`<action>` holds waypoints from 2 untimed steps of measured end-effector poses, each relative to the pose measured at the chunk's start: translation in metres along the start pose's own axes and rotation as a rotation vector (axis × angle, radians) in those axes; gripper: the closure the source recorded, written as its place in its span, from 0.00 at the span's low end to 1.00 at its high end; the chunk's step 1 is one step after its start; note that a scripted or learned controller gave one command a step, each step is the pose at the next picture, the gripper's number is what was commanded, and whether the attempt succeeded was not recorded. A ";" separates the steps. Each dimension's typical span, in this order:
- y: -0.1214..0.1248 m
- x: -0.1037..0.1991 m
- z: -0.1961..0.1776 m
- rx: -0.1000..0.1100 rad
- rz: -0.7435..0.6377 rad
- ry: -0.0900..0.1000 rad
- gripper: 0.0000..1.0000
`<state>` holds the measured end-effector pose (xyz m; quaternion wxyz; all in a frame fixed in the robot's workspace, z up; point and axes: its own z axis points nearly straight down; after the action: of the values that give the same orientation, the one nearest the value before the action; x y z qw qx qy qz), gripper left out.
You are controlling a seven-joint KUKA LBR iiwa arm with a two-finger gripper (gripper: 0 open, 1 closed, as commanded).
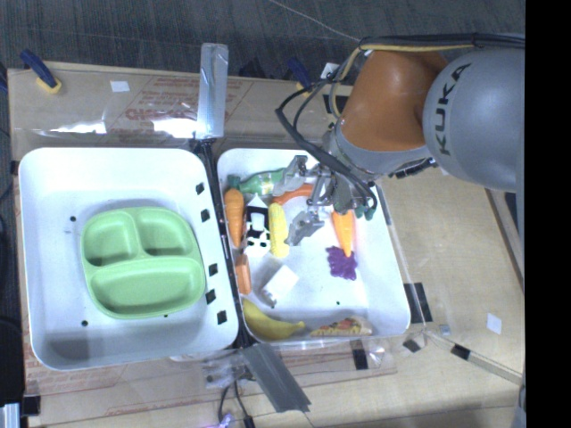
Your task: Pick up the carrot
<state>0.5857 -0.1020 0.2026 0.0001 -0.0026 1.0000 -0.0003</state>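
Carrot (234, 214) tight against right bin's left wall (220, 205), corn cob (277, 229) close beside, bare floor right of grapes (341, 262)

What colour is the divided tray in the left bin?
Light green; the divided tray shows clearly in the camera view.

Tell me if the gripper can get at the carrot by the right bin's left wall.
Probably yes. The carrot lies uncovered on top, with the gripper hanging just to its right. The bin wall close beside it may crowd one finger.

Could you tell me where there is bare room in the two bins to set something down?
Left bin: bare floor borders the green tray all round, widest along the top. Right bin: one bare patch between grapes, white card and banana. Its upper half is crowded under the tool.
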 end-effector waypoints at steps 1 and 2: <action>-0.046 0.000 0.091 -0.002 -0.261 0.001 0.00; -0.077 -0.033 0.110 0.000 -0.346 -0.002 0.00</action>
<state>0.6189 -0.1787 0.0926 0.0010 -0.1749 0.9846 -0.0003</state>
